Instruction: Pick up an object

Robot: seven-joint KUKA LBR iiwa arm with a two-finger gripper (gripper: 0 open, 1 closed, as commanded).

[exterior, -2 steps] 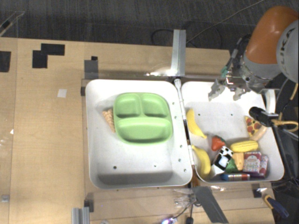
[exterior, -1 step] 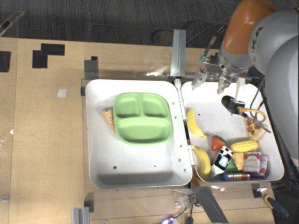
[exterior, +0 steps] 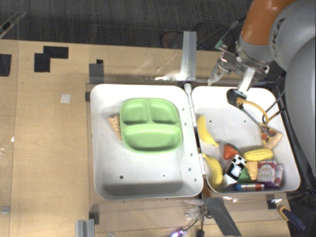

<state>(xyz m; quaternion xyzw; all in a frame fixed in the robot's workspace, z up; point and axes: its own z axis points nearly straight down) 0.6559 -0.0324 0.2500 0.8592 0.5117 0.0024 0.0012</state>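
Observation:
My gripper (exterior: 230,80) hangs over the far edge of the right bin (exterior: 224,113), open with nothing between its fingers. Below it, along the bin's left wall, lie two yellow bananas (exterior: 206,131) (exterior: 214,168). Toward the near right corner sit a red piece (exterior: 229,151), a black-and-white object (exterior: 237,167), a yellow piece (exterior: 258,155), a small printed box (exterior: 269,173) and a blue pen-like item (exterior: 249,186). A wedge-shaped piece (exterior: 272,139) lies by the right wall.
The left bin (exterior: 106,172) holds a green divided plate (exterior: 149,124) with a tan waffle-like piece (exterior: 115,126) tucked beside its left edge. A metal post (exterior: 189,58) stands behind the divider between the bins. A yellow cable (exterior: 254,107) loops down from the wrist.

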